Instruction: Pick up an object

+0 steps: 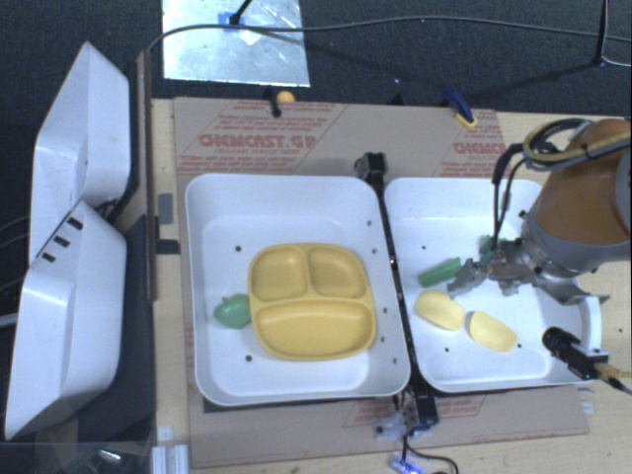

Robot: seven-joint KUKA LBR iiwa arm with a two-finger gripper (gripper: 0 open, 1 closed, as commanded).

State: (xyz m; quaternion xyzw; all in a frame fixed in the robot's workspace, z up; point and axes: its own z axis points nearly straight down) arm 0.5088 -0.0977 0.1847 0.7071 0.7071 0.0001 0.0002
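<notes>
now, at the bench: your grey and orange arm [583, 200] reaches in from the right and hangs over the right bin [434, 200].
tool: the gripper [472, 277] sits low over the middle of that bin, tips pointing left; you cannot tell from this slant whether it is released or clenched, and nothing shows in its grasp.
nearest thing: a green stick [438, 271] lies on the bin floor just left of the tool, near its tip, slanted up to the right.
other choices: two pale yellow ovals lie below it, the left oval [438, 310] and the right oval [491, 331], near each other but apart.
left bin: the left bin [286, 196] bears a yellow divided plate [311, 299] with a small green lump [233, 311] touching its left edge.
handling, as a guess: the stick looks light, stiff and smooth, likely plastic; you would do best to take it across its narrow width at mid length, jaws square to its long line.
risk: its rounded sides may roll or squirt out of a skewed pinch; the ovals look equally light but broader and more domed, so a grip there may slide off the top.
stage: no object is off the floor yet.
</notes>
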